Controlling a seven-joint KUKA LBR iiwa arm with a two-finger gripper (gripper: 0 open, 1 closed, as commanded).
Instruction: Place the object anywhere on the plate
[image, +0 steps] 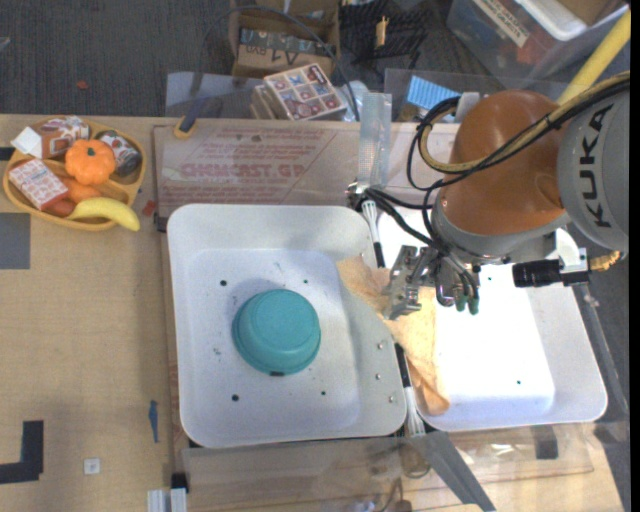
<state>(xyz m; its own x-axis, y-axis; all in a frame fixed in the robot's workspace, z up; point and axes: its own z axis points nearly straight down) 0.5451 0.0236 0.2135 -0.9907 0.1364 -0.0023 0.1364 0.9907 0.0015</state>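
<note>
Camera view: wooden bench (80, 330) w/ two shallow white bins. Left bin (200, 240) holds round teal plastic plate (277, 331), approx centre, bare floor all round it. Gripper (405, 290) over divider btwn bins, above tan flat object (425, 345) on right bin's (560, 390) left edge; finger state cannot be told.

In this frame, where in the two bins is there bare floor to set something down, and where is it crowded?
Left bin: bare floor all round the teal plate, widest toward the near corners. Right bin: bare near half. Crowded at the divider, where the gripper hangs over a tan object.
</note>
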